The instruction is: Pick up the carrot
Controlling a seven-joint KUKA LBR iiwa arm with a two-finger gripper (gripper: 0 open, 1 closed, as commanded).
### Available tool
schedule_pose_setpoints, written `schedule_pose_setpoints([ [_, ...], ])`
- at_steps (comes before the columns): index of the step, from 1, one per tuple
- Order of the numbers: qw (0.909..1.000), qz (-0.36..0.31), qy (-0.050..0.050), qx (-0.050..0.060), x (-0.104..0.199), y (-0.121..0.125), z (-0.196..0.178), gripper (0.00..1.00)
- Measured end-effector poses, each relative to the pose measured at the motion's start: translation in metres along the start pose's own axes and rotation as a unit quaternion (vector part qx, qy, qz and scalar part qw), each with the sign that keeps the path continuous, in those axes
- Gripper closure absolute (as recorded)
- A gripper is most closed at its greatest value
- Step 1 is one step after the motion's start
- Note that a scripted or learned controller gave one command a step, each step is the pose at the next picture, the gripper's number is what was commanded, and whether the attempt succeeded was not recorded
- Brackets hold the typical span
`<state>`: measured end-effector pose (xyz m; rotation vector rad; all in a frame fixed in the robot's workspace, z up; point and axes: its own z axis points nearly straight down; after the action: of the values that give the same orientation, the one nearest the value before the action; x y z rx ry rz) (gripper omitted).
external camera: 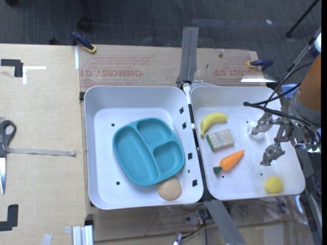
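Observation:
An orange carrot (230, 161) with a green stem end lies slanted on the floor of the right bin (240, 185), near its middle. My gripper (264, 141) hangs over the right side of that bin, to the right of the carrot and a little apart from it. Its two fingers (269, 155) stand spread, with nothing between them.
A yellow banana (212, 120) and a speckled sponge block (220, 139) lie just behind the carrot. A yellow lemon (274, 184) sits at the bin's front right. The left bin (97, 137) holds a blue divided plate (148, 150) and a tan round roll (169, 189).

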<state>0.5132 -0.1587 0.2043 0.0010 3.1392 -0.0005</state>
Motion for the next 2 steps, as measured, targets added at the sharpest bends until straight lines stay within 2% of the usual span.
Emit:
schedule_pose_setpoints([
  [1,0.9988,0.049,-0.001,0.000,0.006,0.029,0.112,0.00],
  [2,0.9997,0.025,0.000,0.000,-0.008,0.066,0.112,0.00],
])
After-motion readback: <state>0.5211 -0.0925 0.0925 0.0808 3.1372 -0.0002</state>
